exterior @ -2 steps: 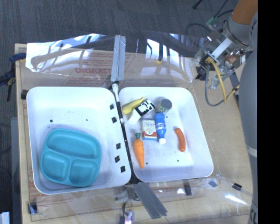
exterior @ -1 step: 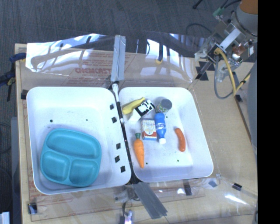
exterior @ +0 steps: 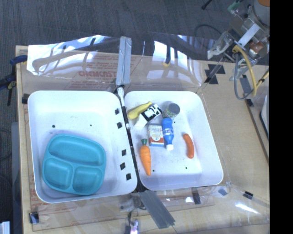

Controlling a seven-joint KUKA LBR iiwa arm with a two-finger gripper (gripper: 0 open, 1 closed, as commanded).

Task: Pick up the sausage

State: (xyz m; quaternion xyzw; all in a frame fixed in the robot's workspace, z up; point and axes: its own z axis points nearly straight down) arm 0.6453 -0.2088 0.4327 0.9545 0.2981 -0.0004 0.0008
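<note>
The turquoise plastic divided tray (exterior: 74, 163) sits nearest, in the left white bin (exterior: 36, 103). In the right white bin (exterior: 208, 132), the small red-orange sausage (exterior: 188, 145) lies flat near the right wall, just beside the blue bottle (exterior: 167, 132) and apart from the orange carrot (exterior: 145, 157). Nothing is done yet, I judge: my arm (exterior: 245, 27) hangs at the far right corner, well apart, so reach, grasp and lift all remain. My gripper's state I cannot tell.

Arm (exterior: 247, 27): grey and white metal parts at the wrist. Orange band (exterior: 263, 2). Yellow cable (exterior: 251, 68) and grey hose (exterior: 238, 80) loop below.
</note>
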